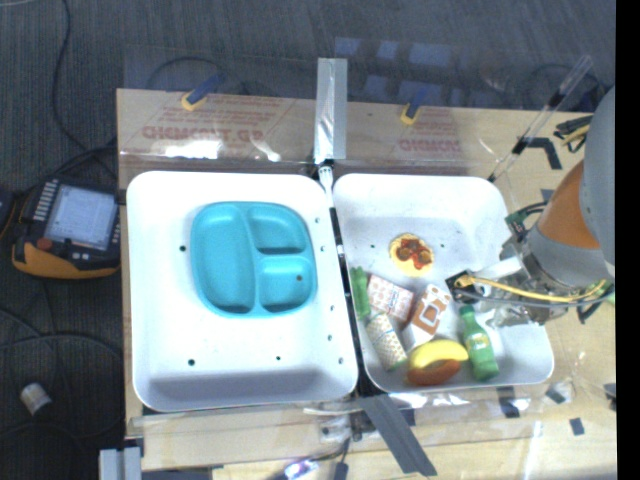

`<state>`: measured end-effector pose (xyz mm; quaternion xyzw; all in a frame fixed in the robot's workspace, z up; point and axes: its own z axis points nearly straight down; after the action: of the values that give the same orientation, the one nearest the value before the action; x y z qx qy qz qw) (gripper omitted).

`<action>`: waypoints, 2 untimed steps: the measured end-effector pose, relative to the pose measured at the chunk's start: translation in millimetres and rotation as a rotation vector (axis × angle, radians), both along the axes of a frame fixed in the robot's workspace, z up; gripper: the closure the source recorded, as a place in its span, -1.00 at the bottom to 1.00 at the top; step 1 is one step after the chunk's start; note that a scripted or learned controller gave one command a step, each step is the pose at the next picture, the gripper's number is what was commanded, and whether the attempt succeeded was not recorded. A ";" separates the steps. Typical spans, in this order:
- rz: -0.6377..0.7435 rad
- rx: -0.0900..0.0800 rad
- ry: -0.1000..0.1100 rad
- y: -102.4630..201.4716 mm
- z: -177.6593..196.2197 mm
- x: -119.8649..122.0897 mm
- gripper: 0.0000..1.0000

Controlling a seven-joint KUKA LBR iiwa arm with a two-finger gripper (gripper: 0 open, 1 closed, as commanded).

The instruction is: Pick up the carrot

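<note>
The gripper (512, 313) hangs over the right side of the right bin (470, 193); I cannot tell whether it is open or closed. What seems to be the carrot (432, 373), an orange piece, lies at the bin's front wall under a banana (440, 352). It is left of the gripper, just past a bottle (480, 343).

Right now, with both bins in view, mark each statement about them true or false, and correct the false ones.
1. The blue tray lies in the left bin. True.
2. The green bottle is in the left bin. False: it is in the right bin, near its front right corner.
3. The toy pizza lies in the right bin. True.
4. The arm reaches over the left bin. False: it is at the right bin's right side.
5. The tray has three compartments. True.
</note>
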<state>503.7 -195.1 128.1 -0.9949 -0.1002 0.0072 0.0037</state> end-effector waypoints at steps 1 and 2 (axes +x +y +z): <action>0.076 -0.004 -0.008 77.9 80.0 -0.1 1.00; 0.125 -0.006 -0.009 111.1 117.2 40.4 1.00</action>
<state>544.1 -84.0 245.2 -0.9868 -0.1621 0.0032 -0.0002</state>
